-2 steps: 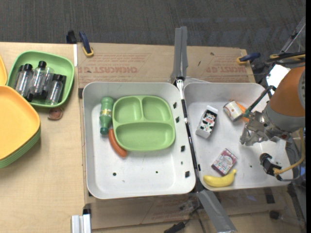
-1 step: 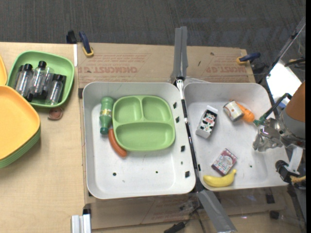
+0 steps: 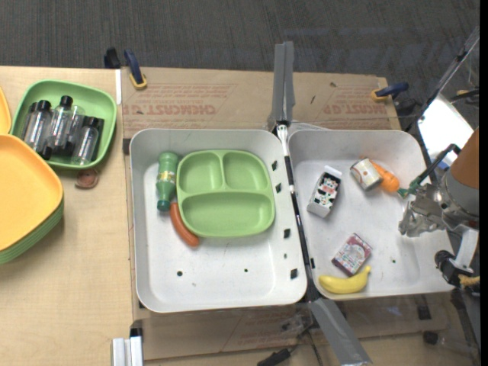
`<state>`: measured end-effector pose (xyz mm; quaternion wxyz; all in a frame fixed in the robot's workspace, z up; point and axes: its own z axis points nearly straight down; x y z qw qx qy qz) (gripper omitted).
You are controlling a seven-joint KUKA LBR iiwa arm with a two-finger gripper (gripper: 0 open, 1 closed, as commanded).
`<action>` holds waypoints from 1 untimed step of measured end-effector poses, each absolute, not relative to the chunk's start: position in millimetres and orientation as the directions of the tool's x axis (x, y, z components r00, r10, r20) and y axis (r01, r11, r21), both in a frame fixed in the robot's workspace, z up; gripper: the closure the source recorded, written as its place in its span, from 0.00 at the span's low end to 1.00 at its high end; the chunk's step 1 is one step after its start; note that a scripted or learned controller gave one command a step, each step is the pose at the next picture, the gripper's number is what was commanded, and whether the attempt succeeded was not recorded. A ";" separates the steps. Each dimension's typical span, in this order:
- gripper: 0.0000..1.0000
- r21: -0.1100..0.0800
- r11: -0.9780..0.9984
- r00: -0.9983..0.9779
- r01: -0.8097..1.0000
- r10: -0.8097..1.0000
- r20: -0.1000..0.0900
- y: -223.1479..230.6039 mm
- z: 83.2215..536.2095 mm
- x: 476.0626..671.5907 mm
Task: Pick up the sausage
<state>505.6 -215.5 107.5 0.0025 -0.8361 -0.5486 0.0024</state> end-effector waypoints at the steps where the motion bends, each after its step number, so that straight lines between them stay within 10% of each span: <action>1: 1.00 -0.009 -0.399 0.399 0.917 0.917 -0.002 -215.8 115.6 505.0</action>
